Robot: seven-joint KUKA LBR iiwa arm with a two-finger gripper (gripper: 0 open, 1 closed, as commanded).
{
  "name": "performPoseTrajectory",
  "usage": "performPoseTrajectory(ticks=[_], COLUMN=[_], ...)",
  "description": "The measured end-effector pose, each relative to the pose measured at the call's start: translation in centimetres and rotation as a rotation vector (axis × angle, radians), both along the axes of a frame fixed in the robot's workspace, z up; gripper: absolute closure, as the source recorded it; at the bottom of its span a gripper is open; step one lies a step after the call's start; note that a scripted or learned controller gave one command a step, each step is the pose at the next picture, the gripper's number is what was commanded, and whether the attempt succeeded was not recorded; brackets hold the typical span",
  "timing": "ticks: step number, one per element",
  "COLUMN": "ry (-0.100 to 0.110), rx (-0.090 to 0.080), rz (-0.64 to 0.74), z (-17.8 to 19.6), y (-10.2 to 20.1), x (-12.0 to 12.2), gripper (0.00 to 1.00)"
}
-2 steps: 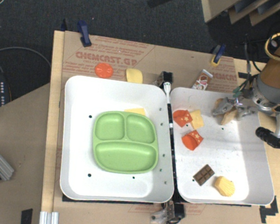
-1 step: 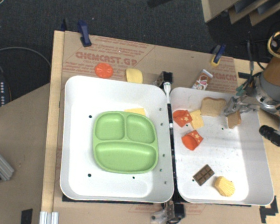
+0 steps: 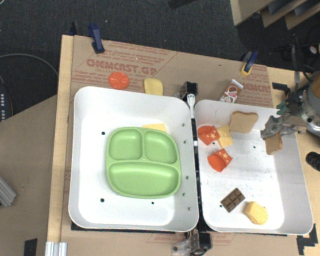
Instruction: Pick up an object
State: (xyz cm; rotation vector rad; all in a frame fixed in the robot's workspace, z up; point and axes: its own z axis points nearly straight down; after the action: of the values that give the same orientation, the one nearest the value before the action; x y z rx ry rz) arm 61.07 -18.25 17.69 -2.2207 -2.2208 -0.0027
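My gripper (image 3: 275, 133) is over the far right part of the right bin (image 3: 291, 187). A small brown piece (image 3: 273, 146) shows right at its lower end; whether it is gripped or lying on the bin floor I cannot tell. In the same bin lie a toast slice (image 3: 243, 121), two red pieces (image 3: 208, 134) (image 3: 220, 160), a small yellow piece (image 3: 225, 136), a brown chocolate bar (image 3: 233, 199) and a yellow block (image 3: 256, 212).
The left bin (image 3: 86, 162) holds a green divided plate (image 3: 142, 163) with a pale yellow piece (image 3: 155, 127) behind it. On the board beyond the bins sit an orange disc (image 3: 118, 80), a yellow item (image 3: 153, 86) and a small carton (image 3: 231, 91).
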Motion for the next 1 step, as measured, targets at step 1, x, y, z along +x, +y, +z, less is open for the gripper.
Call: performPoseTrajectory(ticks=[1], ry=[-0.006], rx=[-0.002], rz=[0.005], z=[6.21], y=[5.82], x=[-1.15], gripper=[1.00])
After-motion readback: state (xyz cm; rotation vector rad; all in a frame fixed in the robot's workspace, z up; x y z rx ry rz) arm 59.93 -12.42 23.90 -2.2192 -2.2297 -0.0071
